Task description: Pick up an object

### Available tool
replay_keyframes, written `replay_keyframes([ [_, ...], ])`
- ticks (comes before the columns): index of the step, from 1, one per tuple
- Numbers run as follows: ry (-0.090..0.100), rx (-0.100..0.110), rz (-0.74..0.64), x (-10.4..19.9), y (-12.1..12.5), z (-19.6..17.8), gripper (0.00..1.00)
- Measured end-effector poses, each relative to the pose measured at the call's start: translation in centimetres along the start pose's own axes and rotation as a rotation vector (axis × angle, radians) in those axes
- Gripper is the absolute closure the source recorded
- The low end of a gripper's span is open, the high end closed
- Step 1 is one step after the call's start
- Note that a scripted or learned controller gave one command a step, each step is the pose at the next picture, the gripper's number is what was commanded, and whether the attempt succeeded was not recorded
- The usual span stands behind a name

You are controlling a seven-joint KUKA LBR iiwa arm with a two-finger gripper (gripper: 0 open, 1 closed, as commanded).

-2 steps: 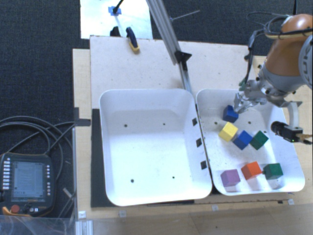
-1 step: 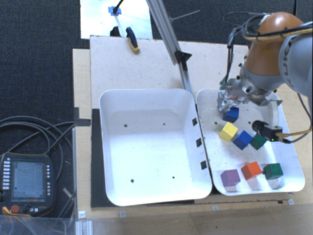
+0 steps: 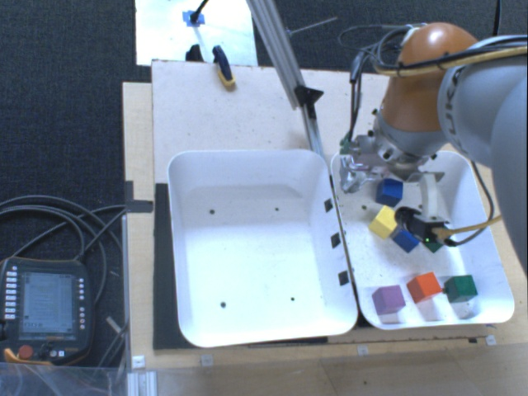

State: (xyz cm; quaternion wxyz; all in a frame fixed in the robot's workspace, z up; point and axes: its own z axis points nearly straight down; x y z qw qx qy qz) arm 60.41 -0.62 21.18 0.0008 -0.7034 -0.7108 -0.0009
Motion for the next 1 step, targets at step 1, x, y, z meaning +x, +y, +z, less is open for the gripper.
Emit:
replay_keyframes([
  [1,0.0,0.0,-0.001,5.44,-0.49,0.15,1.0],
])
